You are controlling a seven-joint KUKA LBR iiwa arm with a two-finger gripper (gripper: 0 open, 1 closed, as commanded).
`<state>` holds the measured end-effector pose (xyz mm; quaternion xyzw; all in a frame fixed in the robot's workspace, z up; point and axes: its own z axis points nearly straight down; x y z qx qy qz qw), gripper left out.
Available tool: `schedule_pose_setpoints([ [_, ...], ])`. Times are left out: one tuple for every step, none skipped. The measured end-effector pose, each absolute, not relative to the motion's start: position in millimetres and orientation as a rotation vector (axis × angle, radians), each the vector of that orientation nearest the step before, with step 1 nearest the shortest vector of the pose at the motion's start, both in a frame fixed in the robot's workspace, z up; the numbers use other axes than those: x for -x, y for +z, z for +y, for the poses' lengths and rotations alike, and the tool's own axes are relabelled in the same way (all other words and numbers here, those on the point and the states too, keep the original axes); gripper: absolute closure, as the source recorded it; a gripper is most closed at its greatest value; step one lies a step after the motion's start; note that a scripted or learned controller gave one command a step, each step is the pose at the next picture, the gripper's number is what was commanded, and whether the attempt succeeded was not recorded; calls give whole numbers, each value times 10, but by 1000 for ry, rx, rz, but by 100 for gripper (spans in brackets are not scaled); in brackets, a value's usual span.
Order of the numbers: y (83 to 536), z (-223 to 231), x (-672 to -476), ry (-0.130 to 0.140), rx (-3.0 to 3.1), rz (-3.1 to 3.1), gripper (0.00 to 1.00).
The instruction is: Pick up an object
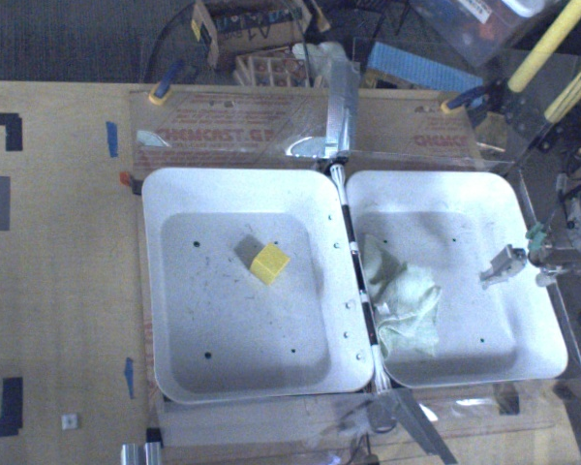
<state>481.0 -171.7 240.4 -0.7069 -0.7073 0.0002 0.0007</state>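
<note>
A: Over the right bin's [523, 356] outer edge hangs the claw [504, 265]; whether it is open or closed I cannot tell, and I see nothing in it.

B: Nearest thing?

A: Just to its left, a pale green cloth [404, 300], crumpled, likely soft and light; pinch a raised fold. Well beyond, in the left bin [174, 356], sits a yellow block [269, 263], probably stiff and light; grip across flat faces.

Pale wooden bench [48, 289] with blue tape marks [111, 139], dark carpet [68, 17] and cluttered boxes [261, 27] beyond
</note>
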Motion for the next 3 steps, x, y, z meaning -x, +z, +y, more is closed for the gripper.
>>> schedule_pose_setpoints([
  [1854,-433,-6333,-3,1971,-2451,0],
  [2384,698,-6416,-5,1899,-2506,0],
  [1897,1569,-5533,1,1951,-2461,0],
])
